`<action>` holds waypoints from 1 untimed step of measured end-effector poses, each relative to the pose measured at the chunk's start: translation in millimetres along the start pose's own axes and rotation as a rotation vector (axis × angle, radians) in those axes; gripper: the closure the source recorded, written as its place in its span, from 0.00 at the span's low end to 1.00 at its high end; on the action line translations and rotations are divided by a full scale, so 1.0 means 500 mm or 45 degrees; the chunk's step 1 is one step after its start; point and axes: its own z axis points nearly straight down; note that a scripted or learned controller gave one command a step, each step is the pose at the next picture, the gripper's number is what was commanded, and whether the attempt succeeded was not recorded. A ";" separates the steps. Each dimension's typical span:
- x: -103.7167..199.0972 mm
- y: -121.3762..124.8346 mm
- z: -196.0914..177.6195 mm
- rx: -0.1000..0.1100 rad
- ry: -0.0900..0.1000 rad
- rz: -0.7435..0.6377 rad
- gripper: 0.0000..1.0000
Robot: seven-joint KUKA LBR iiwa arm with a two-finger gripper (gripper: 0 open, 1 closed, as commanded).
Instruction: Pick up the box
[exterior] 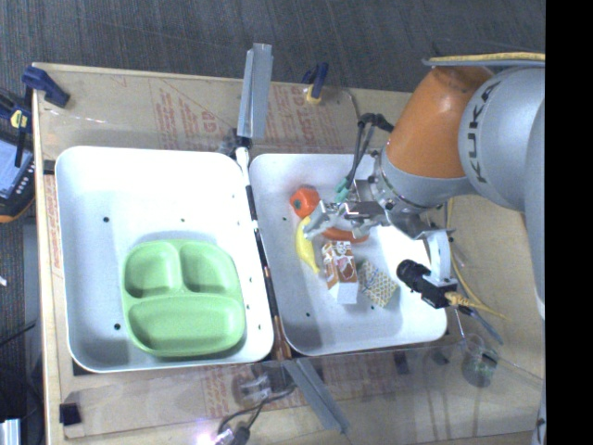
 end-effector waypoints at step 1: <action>-0.184 0.024 -0.019 -0.004 -0.002 0.061 0.00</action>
